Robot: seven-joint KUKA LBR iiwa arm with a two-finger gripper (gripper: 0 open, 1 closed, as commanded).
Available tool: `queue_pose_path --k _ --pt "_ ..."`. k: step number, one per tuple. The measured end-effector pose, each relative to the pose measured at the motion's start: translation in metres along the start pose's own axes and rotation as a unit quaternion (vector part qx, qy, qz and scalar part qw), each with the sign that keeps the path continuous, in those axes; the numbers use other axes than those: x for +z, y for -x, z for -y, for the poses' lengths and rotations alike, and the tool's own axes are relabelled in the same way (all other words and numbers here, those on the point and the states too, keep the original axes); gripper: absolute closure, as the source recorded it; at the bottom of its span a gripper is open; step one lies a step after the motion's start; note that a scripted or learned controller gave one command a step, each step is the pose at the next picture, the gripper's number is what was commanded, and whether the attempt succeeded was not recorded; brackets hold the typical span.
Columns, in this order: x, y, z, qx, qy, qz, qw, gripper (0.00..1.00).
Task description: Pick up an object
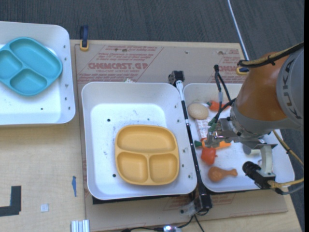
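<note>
The right bin (285, 170) holds several toy foods. A beige roll (198, 111) lies near its back left, with a small orange carrot piece (214, 105) beside it. A red-orange pepper-like piece (208, 155) sits at the left wall, and a tan drumstick (221, 173) lies near the front. My gripper (213, 138) hangs low over the bin's left half, just above the red-orange piece, with a small orange item (224, 144) right beside it. The arm's orange band and grey wrist hide the bin's middle and right.
The left bin (94, 129) carries a yellow divided plate (146, 154). A blue divided plate (28, 65) rests on a white tray (63, 105) at the far left. Cables and a black fitting (255, 172) trail over the right bin's front.
</note>
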State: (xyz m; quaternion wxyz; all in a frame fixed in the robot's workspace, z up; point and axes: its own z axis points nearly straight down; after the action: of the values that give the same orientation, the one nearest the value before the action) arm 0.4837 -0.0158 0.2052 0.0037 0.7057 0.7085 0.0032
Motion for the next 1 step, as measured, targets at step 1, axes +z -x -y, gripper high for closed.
queue_pose_path --k 1 --pt "0.0206 -0.0034 0.0043 0.002 -0.005 -0.001 1.0000 1.00"
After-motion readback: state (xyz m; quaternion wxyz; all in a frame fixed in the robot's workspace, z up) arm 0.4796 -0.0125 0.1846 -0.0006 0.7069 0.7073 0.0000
